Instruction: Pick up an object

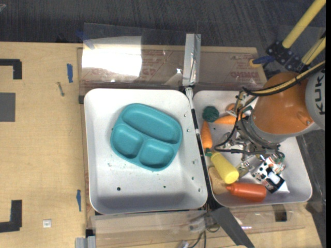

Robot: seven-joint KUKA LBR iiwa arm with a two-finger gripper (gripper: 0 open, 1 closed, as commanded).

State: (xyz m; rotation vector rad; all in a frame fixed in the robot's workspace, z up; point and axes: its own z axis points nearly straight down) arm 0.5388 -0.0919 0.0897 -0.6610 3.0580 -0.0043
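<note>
Wooden desk (36, 154) carries two shallow white bins side by side. Left bin (98, 180) holds a teal divided plate (146, 136), lying flat. Right bin (302, 187) holds the pickable clutter: yellow cylinder (224, 168), red sausage-like piece (247, 190), two orange carrot shapes (206, 135) and (225, 120), a dark green piece (210, 112). Arm reaches in from the right; hand (257, 158) sits low over the right bin, beside the yellow cylinder, probably lining up a grasp. Whether it is clenched or released cannot be told.
</note>
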